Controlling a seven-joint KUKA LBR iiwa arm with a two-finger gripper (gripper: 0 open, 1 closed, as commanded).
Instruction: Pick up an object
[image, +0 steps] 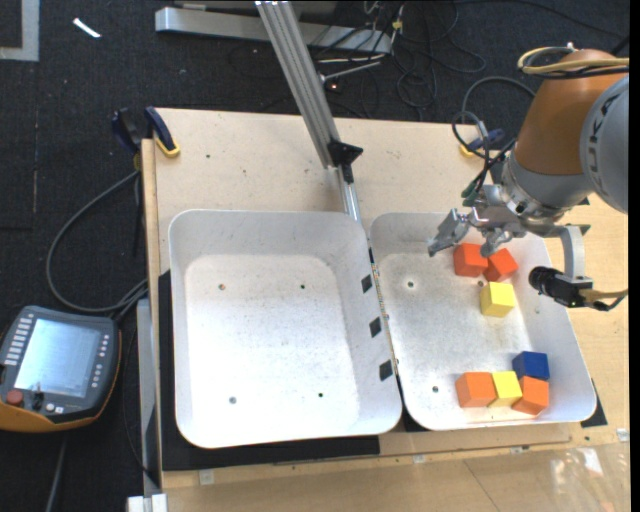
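Nearest the camera, along the front of the right bin, four small blocks sit bunched together: an orange cube, a yellow cube touching it on its right, a second orange block at the end, and a blue cube just behind that one. Farther back in the same bin, a yellow block lies by itself, with two orange blocks close behind it: a larger one and a smaller, tilted one touching its right side.

Over these two orange blocks hangs the tool, reaching in from the right on the grey arm with its orange band. One metal finger juts out to the left of the larger orange block; whether the fingers are spread or pressed together cannot be told from this angle, and no block is seen between them.

On the left, the other white bin lies beside the first, both on the pale bench. A teach pendant rests on the dark floor to the left.
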